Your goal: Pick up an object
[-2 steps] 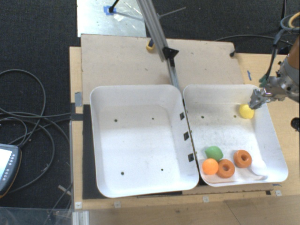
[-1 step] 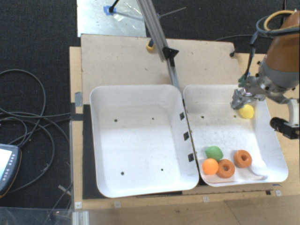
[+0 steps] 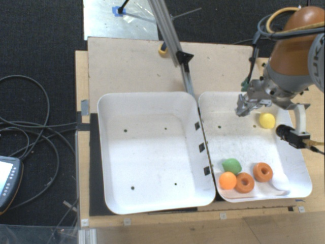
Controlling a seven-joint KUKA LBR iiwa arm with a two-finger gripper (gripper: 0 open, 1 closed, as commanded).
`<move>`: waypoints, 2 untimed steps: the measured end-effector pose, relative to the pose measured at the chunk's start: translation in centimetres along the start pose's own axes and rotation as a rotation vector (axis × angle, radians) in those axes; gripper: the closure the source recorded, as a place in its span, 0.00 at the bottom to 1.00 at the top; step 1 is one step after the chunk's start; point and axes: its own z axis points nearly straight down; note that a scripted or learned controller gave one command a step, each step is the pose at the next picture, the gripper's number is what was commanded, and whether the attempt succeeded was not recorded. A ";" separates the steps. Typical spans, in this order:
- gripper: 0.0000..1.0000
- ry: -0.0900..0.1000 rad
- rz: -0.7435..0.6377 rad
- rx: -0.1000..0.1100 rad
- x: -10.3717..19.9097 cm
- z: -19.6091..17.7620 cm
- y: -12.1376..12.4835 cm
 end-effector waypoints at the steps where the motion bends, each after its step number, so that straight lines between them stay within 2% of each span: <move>1: 1.00 0.001 0.000 0.001 4.8 1.2 0.8; 2: 1.00 0.001 -0.001 0.000 10.1 0.5 1.1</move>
